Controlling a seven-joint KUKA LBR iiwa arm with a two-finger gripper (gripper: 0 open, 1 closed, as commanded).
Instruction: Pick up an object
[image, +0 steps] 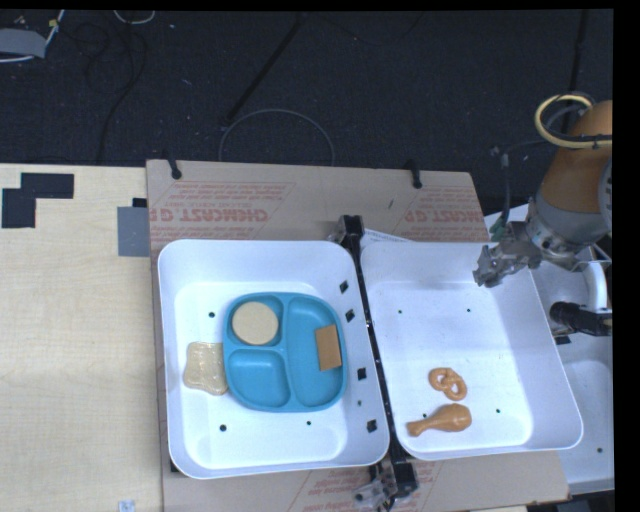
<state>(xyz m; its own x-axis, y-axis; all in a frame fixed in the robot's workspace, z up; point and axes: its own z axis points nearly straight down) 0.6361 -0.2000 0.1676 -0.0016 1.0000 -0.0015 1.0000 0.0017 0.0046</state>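
Observation:
In the right bin (500, 310), near its front, lie a brown pretzel (448, 381) and, just below it, a tan drumstick (441, 421). The left bin (190, 280) holds a blue divided tray (275, 385) with a round tan cookie (254, 323) and a brown cracker (328, 347) in its compartments. A pale piece of toast (205, 367) lies against the tray's left side. My gripper (492, 268) hangs over the right bin's back right corner, well away from the pretzel and drumstick, with nothing seen in it.
The arm's grey wrist with the orange band (575, 185) comes in at the upper right. A black divider (362, 340) runs between the bins. Cardboard (300, 205) lies under both bins, and light wooden bench (70, 330) extends left.

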